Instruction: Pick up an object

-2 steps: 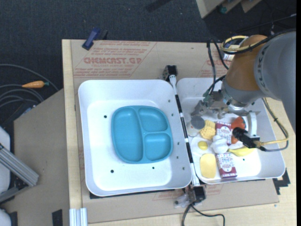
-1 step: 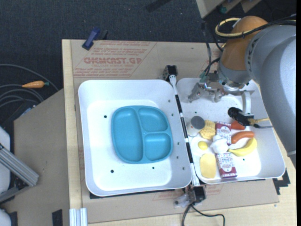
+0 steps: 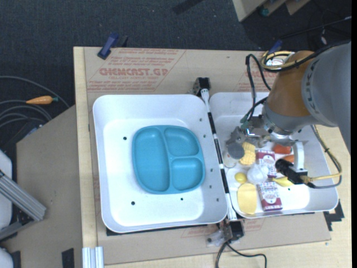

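Two shallow glossy white bins (image 3: 106, 121), smooth blue three-compartment plate (image 3: 167, 158) in the left, metal tool (image 3: 239, 144) low among small yellow plastic pieces (image 3: 246, 197) in the right, grip state hidden.

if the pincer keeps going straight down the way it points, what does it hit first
Probably the yellow corn-like piece in the right bin, which lies just under the pincer. Depth is unclear from above, so the grey object beside it could come first.
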`<state>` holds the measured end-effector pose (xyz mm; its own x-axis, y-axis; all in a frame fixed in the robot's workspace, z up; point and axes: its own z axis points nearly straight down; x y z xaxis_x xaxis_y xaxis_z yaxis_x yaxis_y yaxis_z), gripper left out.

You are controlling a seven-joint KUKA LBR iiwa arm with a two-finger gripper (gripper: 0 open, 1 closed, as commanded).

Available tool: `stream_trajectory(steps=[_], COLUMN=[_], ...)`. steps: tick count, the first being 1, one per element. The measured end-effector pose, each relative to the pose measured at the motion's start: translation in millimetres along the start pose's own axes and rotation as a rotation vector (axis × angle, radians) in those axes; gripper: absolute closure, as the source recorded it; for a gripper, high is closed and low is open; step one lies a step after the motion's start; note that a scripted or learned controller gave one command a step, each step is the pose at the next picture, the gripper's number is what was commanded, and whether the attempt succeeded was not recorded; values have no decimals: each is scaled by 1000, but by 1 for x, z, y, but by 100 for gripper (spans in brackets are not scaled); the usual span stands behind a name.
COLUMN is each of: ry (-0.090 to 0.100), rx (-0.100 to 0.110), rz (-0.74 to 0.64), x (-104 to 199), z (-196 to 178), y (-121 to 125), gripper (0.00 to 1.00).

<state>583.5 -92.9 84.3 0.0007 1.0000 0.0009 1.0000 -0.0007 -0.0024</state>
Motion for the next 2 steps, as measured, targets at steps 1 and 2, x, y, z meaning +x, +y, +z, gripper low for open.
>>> stream_trajectory(steps=[1, 2], ry=[0, 0], rx=[-2, -2], rz=[0, 1], x=[0, 0], z=[-10, -10], y=[1, 0], gripper=[100, 0])
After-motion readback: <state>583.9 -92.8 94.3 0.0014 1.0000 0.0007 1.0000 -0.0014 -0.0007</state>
